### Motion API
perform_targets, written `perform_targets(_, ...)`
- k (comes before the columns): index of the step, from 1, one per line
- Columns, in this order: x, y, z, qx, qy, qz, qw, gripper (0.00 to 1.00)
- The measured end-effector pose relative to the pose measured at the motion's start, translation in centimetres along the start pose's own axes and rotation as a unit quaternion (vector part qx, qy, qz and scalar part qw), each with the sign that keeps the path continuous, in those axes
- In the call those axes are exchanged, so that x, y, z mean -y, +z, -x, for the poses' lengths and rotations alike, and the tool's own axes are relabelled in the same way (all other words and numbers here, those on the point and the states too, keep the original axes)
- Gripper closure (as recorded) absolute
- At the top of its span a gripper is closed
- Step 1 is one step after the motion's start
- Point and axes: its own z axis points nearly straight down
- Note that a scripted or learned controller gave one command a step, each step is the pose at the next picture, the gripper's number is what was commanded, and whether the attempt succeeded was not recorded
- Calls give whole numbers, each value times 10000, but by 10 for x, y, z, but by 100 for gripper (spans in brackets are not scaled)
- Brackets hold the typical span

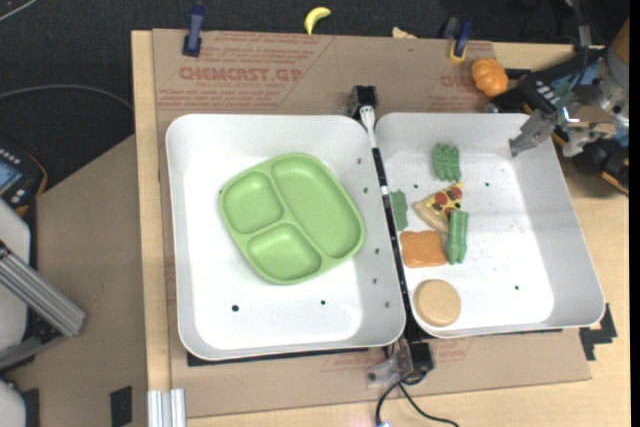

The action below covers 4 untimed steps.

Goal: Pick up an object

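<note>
The right bin (540, 245) holds several small toy foods along its left side. They are a green ridged piece (445, 161), a pizza slice (441, 204), a long green piece (457, 235), a thin green strip (399, 210), an orange block (422, 248) and a round tan cookie (437, 302). My gripper (527, 135) hangs over the far right corner of this bin, well away from the foods, and I see nothing in it.
A green three-part plate (290, 217) lies in the left bin (200, 295). An orange toy (489, 76) and a yellow banana (317, 17) sit on the bench beyond the bins. Blue clamps (193, 30) grip the far edge.
</note>
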Motion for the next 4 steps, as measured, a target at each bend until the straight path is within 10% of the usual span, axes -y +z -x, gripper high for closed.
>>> perform_targets(1,82,109,-84,-45,-18,-86,10000,0)
perform_targets(2,131,32,-141,-17,-20,-17,10000,0)
perform_targets(3,129,35,-202,-16,-30,-16,10000,0)
perform_targets(4,128,25,-198,-7,5,-1,10000,100)
